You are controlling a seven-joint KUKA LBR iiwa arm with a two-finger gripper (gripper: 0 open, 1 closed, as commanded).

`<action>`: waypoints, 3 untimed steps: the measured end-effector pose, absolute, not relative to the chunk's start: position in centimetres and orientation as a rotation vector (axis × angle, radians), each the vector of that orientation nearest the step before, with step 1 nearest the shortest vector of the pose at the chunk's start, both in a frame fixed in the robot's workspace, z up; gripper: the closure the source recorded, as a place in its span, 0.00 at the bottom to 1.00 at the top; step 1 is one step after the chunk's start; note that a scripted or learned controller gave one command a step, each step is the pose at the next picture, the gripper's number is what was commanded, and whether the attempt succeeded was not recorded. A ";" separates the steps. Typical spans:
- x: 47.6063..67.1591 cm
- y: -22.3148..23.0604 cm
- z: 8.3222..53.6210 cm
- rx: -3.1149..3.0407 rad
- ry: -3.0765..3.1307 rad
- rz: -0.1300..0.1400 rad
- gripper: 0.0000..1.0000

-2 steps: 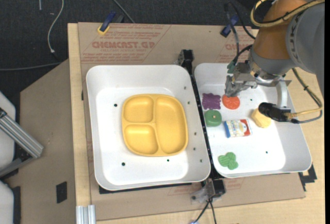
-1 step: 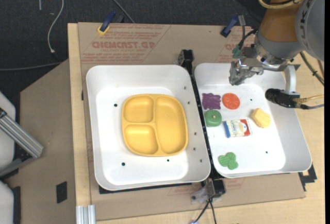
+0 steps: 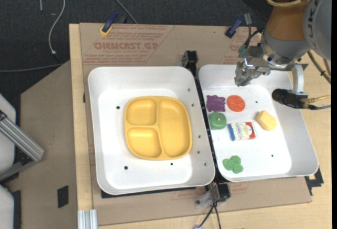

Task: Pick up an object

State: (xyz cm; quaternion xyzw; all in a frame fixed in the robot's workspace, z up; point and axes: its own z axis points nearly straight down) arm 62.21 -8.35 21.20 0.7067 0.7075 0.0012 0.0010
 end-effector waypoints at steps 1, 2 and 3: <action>61.8 -2.6 20.6 2.218 2.231 0.000 1.00; 62.4 2.0 21.6 2.215 2.228 0.004 1.00; 61.2 7.6 21.4 2.217 2.231 -0.001 1.00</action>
